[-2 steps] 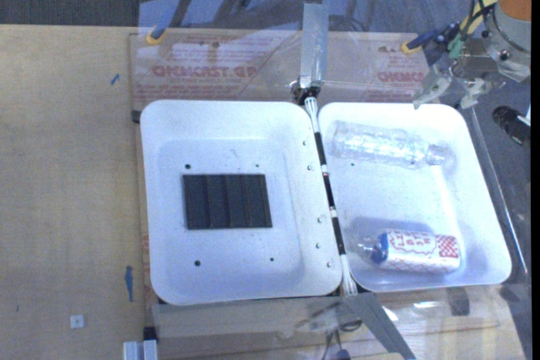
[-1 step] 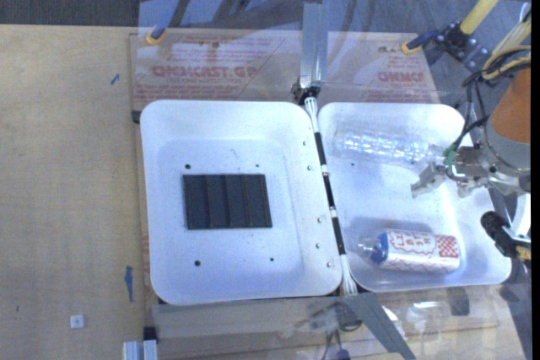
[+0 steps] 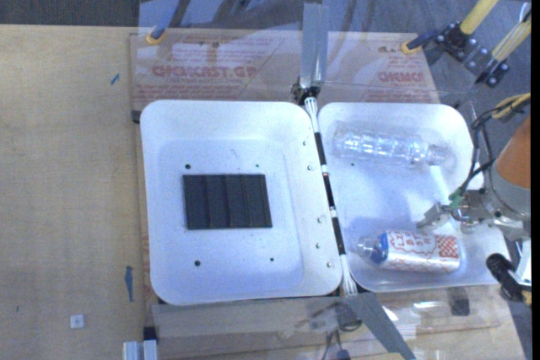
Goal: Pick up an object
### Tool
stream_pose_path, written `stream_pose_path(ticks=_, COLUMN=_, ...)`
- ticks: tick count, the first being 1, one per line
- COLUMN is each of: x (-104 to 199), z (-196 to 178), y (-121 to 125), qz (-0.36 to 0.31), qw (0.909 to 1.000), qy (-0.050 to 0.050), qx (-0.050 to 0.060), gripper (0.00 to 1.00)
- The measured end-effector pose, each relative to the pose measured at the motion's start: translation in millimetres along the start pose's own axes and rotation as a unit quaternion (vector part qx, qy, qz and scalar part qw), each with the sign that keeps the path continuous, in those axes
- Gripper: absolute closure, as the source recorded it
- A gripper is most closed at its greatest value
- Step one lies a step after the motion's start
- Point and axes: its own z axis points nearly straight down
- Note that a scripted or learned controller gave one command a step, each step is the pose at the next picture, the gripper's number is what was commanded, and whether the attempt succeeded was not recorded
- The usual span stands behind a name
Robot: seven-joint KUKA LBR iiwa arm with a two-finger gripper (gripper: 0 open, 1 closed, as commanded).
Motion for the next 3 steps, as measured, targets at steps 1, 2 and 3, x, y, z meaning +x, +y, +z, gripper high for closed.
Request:
stream_pose_path(ticks=1, x=-2, z=-10, y=1, qz=0.002, qw=1.0000, qy=-0.002, qx=-0.002, gripper=1.00)
stream_pose_path(ticks=2, x=-1, z=-10, y=0, qz=0.001, qw=1.0000, qy=-0.001, qx=-0.002, gripper=0.00)
stream_pose_path(ticks=3, x=14, z=10, y=-6, qz=-0.063, qw=0.9980, qy=-0.003, qx=-0.005, gripper=0.00)
